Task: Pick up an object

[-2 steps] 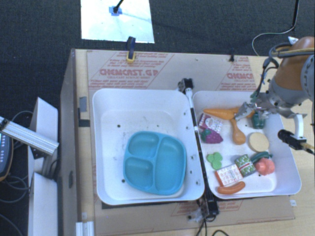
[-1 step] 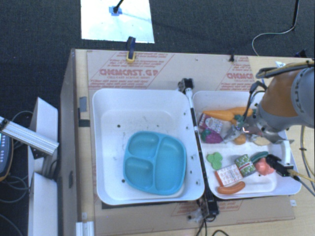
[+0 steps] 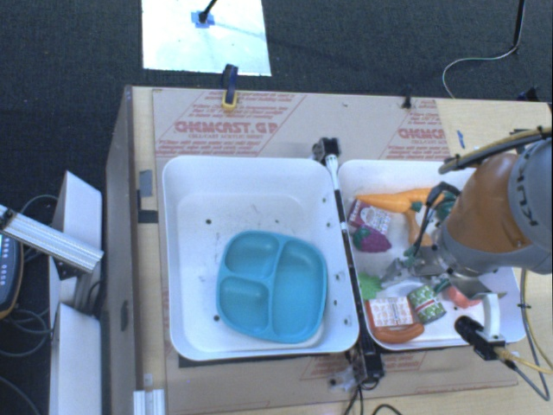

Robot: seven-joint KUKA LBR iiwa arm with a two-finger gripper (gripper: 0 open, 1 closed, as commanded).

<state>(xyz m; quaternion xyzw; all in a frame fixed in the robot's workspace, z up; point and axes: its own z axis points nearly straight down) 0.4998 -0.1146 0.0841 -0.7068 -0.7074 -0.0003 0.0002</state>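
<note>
Dark carpet surrounds a cardboard-topped desk [image 3: 259,124] carrying two white bins side by side. Left bin [image 3: 186,232]: one blue divided plate [image 3: 272,285], lying flat toward the front right corner. Right bin [image 3: 380,173]: a jumble of small toys. Orange carrot [image 3: 393,202] along the back, purple grape bunch [image 3: 373,240] just in front of it, a red-and-white packet [image 3: 390,311] near the front wall with an orange piece under its front edge, a small green-and-white can [image 3: 426,303] just right of the packet, something red [image 3: 460,297] beyond that.

Arm [image 3: 492,214] reaches in from the right, its bulk hanging over the right bin's middle and covering part of the contents. Pincer [image 3: 413,271] sits low among the toys, between the grapes and the can. Metal parts show there, but whether its tips are spread or closed I cannot tell; nothing visibly sits between them.

Judgement: the step in hand looks like the descent or the close, with no pick confirmed yet. Likeliest targets are the can or the packet, both just beside the tip. Next move calls for a firm close on one item only, then a straight lift clear of the neighbours and the bin's wall. Crowding is the risk: a nudge or a double catch.
</note>
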